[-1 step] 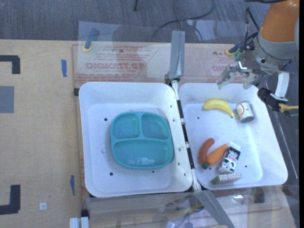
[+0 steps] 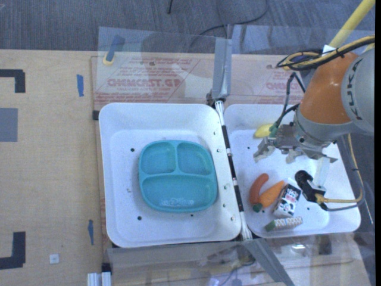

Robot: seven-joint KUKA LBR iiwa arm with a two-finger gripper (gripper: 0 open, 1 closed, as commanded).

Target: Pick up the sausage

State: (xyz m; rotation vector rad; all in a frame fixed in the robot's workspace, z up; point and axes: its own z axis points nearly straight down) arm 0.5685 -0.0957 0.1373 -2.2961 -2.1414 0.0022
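The sausage (image 2: 258, 187) lies in the right bin (image 2: 345, 219), near the middle of the bin's floor. It is a short, smooth, reddish-brown thing with round ends, like a fat little tube. Its long side runs slanted, from low on the left up toward the right. Right beside it, touching or almost touching, is an orange carrot (image 2: 271, 193) with a small green end, and it lies slanted the same way. The fingers (image 2: 284, 149) hang over the upper part of the same bin, with nothing between them. They look spread apart, but the grey metal parts are bunched together, so how wide they are is hard to tell. The sausage sits below and a bit to the left of the fingers in this view, near but not under them. To grab it, I think the fingers must come down that way and close across its thin side, not along its long side. The carrot so close by could get in the way or get grabbed too. A yellow banana-like toy (image 2: 264, 131) lies just left of the fingers. A small black and white box (image 2: 288, 201) and a pale speckled stick (image 2: 284, 223) lie lower in the bin. The left bin (image 2: 113, 130) holds a smooth teal plate (image 2: 177, 176) with three parts. Both bins sit on a pale wooden tabletop (image 2: 47, 177).
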